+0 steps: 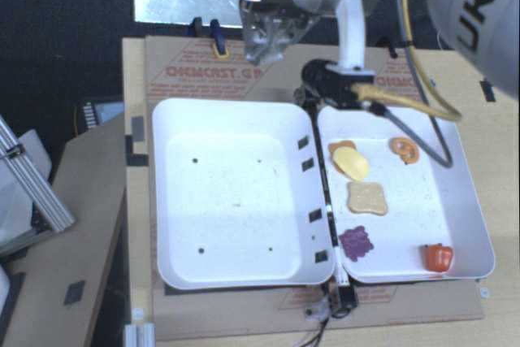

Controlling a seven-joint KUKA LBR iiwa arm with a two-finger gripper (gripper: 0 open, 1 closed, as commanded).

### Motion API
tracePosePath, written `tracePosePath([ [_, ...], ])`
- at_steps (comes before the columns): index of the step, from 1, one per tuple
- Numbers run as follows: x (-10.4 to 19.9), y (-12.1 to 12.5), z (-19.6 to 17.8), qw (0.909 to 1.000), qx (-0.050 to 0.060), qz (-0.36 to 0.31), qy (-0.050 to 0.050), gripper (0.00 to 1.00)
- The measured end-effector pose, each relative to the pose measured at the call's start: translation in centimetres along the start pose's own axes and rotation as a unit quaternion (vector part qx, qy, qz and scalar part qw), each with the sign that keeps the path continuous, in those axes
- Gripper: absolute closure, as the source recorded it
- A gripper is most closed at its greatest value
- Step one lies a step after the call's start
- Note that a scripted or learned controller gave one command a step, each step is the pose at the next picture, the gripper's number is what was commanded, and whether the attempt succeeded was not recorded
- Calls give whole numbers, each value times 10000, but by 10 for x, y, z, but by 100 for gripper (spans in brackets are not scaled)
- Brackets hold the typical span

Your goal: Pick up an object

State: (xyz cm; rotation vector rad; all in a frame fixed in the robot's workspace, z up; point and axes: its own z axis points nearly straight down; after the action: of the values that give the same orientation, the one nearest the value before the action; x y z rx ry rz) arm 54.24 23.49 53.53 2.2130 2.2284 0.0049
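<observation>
Nearest, along the front rim of the right bin (475, 199): a red pepper (438, 257) at the front right corner, upright as far as can be told, and a purple grape bunch (356, 243) close to the divider. Farther back, a tan toast slice (367, 198) lying flat, then a yellow oval piece (352, 164) with its long axis slanting from back left to front right, touching an orange piece (342, 147) behind it. A pretzel (404, 149) well apart, toward the back right. Open floor between pretzel and pepper. Left bin (162, 199) beside it on the counter (134, 77). Farthest, the hand (264, 41) raised above the back edge of the left bin, nothing seen in it; spread of its tips impossible to tell.
</observation>
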Motion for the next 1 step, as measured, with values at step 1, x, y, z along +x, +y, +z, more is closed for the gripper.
tracePosePath([
  [1, 0, 0, -11, 10000, -8, -13, 6, 100],
])
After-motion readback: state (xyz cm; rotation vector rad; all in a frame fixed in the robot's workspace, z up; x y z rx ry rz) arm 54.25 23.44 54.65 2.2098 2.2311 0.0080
